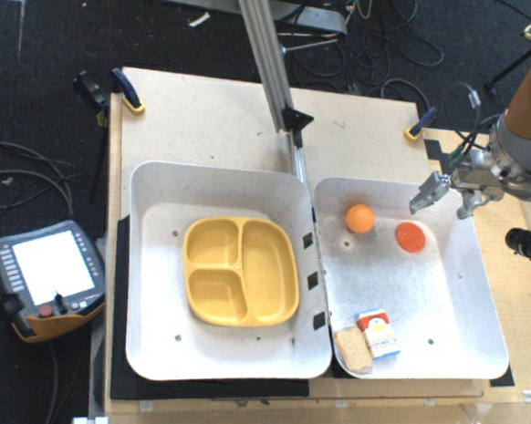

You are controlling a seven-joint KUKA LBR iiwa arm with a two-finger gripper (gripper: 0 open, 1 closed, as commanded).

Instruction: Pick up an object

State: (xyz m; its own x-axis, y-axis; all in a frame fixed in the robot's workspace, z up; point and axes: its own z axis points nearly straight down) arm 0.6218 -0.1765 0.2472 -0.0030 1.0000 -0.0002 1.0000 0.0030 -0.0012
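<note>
In the right bin [465, 295] lie an orange ball [360, 219], a red-orange disc-like object [411, 237], a small red, white and blue box [379, 333] and a tan sponge-like block [354, 349]. My gripper [448, 201] hangs over the bin's far right corner, above and to the right of the red-orange object. Its two fingers are spread apart with nothing between them.
The left bin [153, 243] holds a yellow divided plate [241, 270]. A slanted metal pole [270, 56] rises behind the bins. Clamps sit at the bench's back corners, one yellow clamp [416, 130] close to the arm. A teach pendant [45, 276] lies on the floor at left.
</note>
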